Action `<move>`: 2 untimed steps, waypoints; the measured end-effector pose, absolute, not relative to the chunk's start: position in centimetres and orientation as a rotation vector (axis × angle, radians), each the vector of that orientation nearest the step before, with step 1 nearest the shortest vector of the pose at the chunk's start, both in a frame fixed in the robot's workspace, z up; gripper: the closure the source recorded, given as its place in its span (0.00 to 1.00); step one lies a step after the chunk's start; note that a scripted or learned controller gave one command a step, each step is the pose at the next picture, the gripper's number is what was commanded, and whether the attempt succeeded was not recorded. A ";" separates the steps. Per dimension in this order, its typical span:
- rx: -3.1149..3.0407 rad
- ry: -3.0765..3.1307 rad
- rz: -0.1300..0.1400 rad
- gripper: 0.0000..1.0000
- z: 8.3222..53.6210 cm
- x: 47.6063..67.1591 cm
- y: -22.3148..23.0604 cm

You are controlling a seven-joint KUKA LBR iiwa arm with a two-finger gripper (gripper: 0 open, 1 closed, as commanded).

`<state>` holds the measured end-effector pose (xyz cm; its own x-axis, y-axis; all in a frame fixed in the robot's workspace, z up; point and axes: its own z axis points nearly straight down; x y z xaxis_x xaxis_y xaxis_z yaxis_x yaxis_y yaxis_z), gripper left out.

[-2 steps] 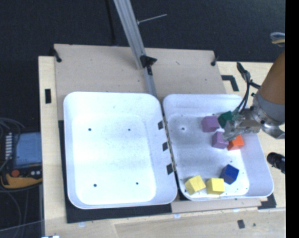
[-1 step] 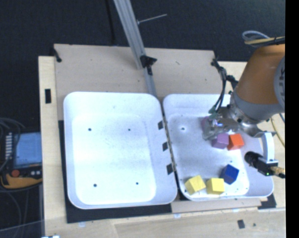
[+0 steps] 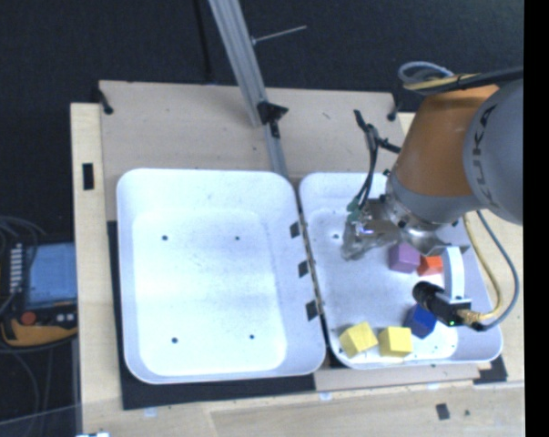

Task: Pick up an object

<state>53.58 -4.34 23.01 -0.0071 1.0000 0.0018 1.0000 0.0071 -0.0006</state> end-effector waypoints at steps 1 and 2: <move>-2.212 -2.229 0.000 1.00 22.2 54.4 1.1; -2.212 -2.229 -0.002 1.00 22.2 55.5 6.0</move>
